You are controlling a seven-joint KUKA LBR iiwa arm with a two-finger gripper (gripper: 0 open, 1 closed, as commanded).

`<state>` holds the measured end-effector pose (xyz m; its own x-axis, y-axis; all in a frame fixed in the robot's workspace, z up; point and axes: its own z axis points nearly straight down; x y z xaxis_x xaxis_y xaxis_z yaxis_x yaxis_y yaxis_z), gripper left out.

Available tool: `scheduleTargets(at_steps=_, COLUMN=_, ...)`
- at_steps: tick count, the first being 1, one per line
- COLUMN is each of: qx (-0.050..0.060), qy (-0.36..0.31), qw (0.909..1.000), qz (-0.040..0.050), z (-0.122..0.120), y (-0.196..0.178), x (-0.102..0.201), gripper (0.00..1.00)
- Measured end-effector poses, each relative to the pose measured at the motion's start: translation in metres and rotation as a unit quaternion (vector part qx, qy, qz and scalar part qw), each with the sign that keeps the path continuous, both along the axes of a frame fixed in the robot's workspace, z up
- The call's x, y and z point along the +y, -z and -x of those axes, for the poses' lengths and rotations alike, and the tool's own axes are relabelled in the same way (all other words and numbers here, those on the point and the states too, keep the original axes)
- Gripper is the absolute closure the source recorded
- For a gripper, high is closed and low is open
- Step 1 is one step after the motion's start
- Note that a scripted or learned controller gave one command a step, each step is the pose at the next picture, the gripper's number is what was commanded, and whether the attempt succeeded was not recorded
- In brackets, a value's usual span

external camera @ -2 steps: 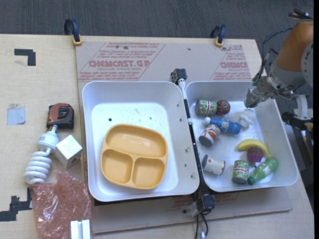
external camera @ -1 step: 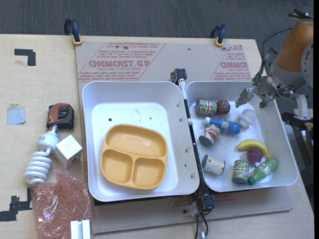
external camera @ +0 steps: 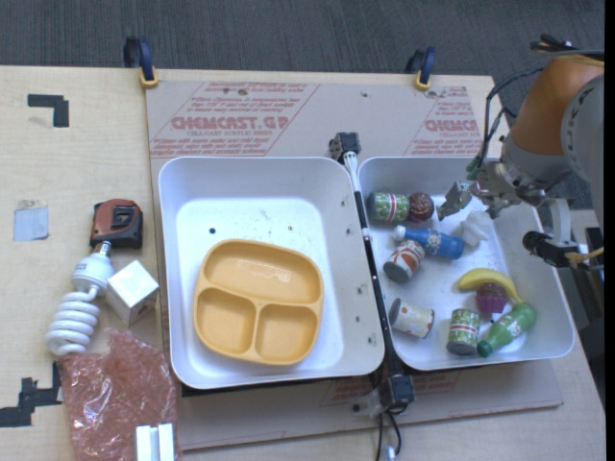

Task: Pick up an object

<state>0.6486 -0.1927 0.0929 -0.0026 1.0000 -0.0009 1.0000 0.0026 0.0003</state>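
The right bin (external camera: 553, 339) holds several small objects: a green can (external camera: 389, 206), a dark red ball (external camera: 421, 205), a blue bottle (external camera: 434, 242), a red and white can (external camera: 405, 260), a white crumpled piece (external camera: 473, 227), a banana (external camera: 485, 279), a green bottle (external camera: 507, 327), a second green can (external camera: 464, 331) and a white cup (external camera: 411, 318) lying on its side. My gripper (external camera: 474, 201) hangs over the bin's far part, just above the white crumpled piece. It is open, with nothing between its fingers.
The left bin (external camera: 183, 257) holds a yellow divided plate (external camera: 258, 301). On the bench to the left lie a tape measure (external camera: 116, 224), a spiral light bulb (external camera: 79, 301), a white cube (external camera: 133, 288) and a pink bag (external camera: 113, 392). The arm's cables run along the right bin's right rim.
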Motion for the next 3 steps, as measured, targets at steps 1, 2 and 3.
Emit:
scheduleTargets(at_steps=1, qx=-0.001, qy=0.000, qw=1.0000, qz=0.0008, z=0.000, y=-0.010, x=0.000, gripper=1.00)
scheduleTargets(at_steps=2, qx=-0.001, qy=0.000, qw=1.0000, qz=0.0008, z=0.000, y=-0.010, x=0.000, gripper=0.00)
scheduleTargets(at_steps=3, qx=0.000, qy=0.001, qw=1.0000, qz=-0.0001, z=0.015, y=0.000, x=0.039, gripper=0.00)
